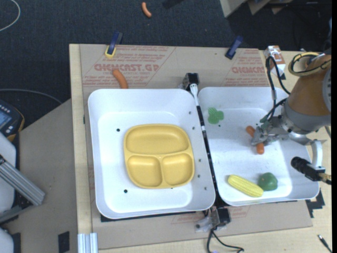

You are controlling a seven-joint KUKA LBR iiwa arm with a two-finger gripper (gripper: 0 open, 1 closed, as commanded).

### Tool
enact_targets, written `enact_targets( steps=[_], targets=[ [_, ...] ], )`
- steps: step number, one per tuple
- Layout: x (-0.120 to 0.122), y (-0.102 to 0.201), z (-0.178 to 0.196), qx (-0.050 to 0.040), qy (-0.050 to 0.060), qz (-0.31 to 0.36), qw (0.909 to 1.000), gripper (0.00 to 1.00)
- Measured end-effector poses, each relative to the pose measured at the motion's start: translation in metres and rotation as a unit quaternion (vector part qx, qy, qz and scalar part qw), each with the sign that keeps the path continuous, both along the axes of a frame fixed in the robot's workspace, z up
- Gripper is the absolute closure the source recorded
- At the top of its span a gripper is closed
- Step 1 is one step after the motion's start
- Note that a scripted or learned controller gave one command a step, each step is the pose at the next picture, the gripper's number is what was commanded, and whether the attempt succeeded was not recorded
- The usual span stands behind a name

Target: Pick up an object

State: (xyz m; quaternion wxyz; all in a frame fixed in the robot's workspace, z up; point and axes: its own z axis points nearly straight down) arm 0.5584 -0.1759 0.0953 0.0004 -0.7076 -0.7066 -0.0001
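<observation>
Seemingly, the claw (261, 135) grips an orange carrot (256, 140), its long axis running near-far.

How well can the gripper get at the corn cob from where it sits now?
Probably yes: the corn cob lies uncovered in the right bin, apart from the green piece beside it, with the gripper already over that bin.

Dark carpet floor (63, 15) around a brown board bench (158, 62), cables nearby.

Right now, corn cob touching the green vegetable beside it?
Cannot tell. Camera view shows the corn cob and green vegetable very close, no plain gap or contact.
</observation>
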Motion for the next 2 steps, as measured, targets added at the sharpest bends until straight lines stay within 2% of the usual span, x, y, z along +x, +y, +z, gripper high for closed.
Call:
enact_targets(
  steps=[1,2],
  targets=[
    [0.001,-0.010,0.059,-0.0021,-0.004,0.000,1.0000,1.00],
    [0.012,-0.009,0.116,-0.0019,-0.004,0.001,1.0000,1.00]
  ],
)
